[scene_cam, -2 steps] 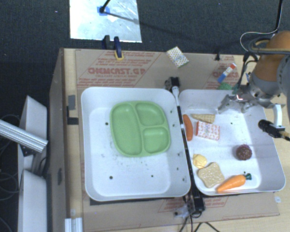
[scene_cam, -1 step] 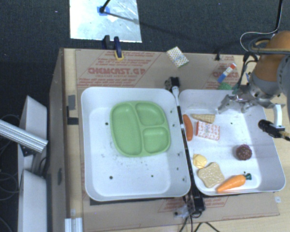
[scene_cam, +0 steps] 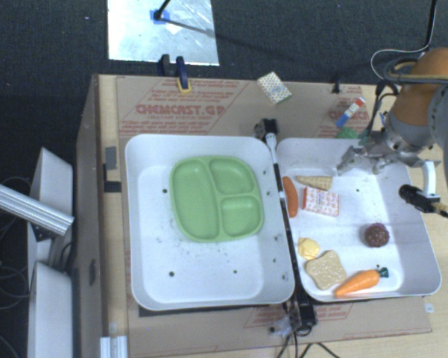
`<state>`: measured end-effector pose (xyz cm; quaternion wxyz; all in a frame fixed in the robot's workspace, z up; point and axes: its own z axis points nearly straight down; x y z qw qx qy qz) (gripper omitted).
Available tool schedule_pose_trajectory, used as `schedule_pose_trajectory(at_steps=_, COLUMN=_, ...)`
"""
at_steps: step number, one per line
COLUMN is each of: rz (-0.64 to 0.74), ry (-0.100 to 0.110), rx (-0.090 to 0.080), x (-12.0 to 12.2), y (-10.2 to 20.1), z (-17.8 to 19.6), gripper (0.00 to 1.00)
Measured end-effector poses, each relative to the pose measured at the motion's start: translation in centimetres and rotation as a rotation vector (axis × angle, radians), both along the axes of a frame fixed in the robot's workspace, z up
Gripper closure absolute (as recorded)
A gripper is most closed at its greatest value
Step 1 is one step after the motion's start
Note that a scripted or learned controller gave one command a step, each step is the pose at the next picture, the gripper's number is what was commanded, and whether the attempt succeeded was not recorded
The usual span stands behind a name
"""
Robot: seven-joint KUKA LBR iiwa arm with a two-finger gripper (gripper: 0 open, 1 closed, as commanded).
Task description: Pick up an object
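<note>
- Food toys, any one of which could be the object to pick, are lying loose in the right bin (scene_cam: pixel 421 271), none of them lifted.
- An orange carrot (scene_cam: pixel 357 280) is resting near the front rim, with a slice of toast (scene_cam: pixel 326 268) just beside it and a small yellow piece (scene_cam: pixel 308 247) touching the toast's far corner.
- A dark round ball (scene_cam: pixel 376 235) is sitting apart, toward the right side.
- A sausage (scene_cam: pixel 290 195) is lying along the left wall, beside a red-and-white wrapper (scene_cam: pixel 320 201) and a tan wedge (scene_cam: pixel 314 182).
- The tool (scene_cam: pixel 367 157) is hanging over the far end of the right bin, well apart from the carrot and ball; whether it is wide or narrow I cannot tell.
- A green divided plate (scene_cam: pixel 215 198) is sitting in the left bin (scene_cam: pixel 153 274).
- Both bins are resting side by side on the counter (scene_cam: pixel 186 107).
</note>
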<state>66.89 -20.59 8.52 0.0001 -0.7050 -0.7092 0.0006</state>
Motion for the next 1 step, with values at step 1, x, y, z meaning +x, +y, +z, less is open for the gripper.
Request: schedule_pose_trajectory(at_steps=1, rz=0.000, ry=0.000, rx=0.000, x=0.00, y=0.00, z=0.00, gripper=0.00)
